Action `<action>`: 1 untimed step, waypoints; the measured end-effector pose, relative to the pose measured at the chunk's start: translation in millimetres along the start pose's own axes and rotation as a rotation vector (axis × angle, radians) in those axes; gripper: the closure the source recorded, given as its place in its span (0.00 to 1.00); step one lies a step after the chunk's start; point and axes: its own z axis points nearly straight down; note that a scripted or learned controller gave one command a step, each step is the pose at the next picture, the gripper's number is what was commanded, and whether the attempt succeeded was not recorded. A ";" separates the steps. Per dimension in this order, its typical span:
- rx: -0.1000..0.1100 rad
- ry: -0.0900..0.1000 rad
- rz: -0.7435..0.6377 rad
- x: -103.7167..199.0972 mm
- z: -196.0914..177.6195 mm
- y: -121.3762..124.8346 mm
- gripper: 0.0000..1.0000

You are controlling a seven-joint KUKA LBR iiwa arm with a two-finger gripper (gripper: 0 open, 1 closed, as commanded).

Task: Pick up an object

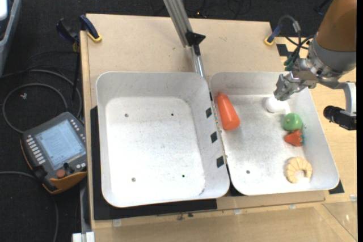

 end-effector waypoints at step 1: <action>0.001 0.003 -0.005 56.0 -7.0 12.5 1.00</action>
